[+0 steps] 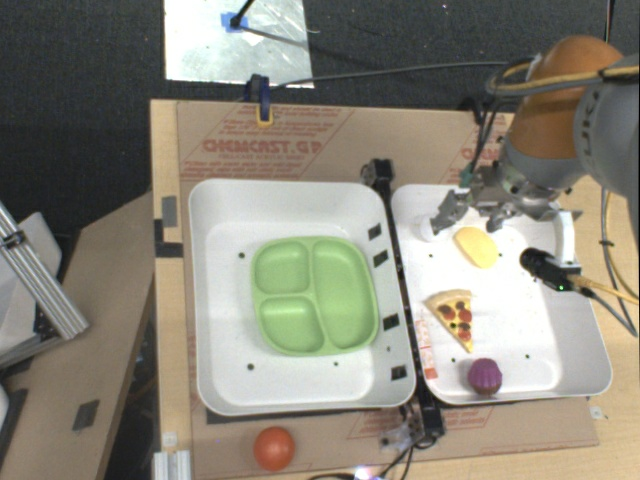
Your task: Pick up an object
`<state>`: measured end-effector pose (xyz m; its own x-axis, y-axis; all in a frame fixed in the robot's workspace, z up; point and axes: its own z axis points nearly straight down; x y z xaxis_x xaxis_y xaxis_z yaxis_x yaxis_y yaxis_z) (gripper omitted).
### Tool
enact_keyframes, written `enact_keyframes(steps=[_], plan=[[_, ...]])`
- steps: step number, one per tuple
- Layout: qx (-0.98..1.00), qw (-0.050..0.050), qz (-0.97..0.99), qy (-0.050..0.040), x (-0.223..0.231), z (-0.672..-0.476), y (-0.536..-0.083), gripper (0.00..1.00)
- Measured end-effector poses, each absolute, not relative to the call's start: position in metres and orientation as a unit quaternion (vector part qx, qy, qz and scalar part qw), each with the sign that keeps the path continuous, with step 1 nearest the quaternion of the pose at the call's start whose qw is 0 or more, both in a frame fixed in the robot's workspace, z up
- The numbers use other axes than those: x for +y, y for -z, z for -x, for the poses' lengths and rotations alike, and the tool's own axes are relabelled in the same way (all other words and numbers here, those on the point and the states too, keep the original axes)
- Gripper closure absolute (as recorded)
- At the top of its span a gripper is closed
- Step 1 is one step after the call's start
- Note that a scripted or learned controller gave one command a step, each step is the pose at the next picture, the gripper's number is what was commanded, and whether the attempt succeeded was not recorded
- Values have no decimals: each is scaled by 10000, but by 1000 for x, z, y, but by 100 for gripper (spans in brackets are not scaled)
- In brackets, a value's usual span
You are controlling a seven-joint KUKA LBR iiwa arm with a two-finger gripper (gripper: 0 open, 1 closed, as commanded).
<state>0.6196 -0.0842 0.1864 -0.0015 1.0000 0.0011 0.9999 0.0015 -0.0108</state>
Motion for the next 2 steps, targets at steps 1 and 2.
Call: enact_keyframes(steps=[1, 2], plan=[[-7083, -3, 7059, 5, -84, -623, -193, 0], [-7075, 10, 7067, -11, -88, -624, -131, 0]])
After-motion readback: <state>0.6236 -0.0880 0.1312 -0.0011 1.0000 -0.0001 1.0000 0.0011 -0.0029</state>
